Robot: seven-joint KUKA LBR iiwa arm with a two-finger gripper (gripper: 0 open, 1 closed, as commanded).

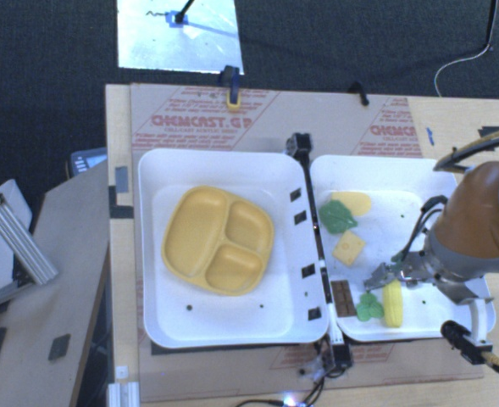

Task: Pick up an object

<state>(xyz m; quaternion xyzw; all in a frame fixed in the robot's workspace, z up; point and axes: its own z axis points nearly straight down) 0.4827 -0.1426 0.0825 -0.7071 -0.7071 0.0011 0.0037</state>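
Observation:
The right bin (401, 333) holds several small toy foods: a yellow corn-like piece (392, 303) near its front edge, a small green piece (368, 307) just left of it, a yellow cheese wedge (348, 248), a green leafy piece (337, 218), a pale yellow piece (353, 202) at the back, and a brown block (342, 298) by the left wall. My gripper (390, 273) hangs low over the bin, directly behind the corn-like piece. Its metal fingertips point left toward the cheese wedge. I see nothing between them.
The left bin (160, 312) carries a yellow divided plate (219, 239). A black divider with clips (311, 227) runs between the bins. The arm's orange band (482, 219) covers the right bin's right side. Cardboard lies under both bins.

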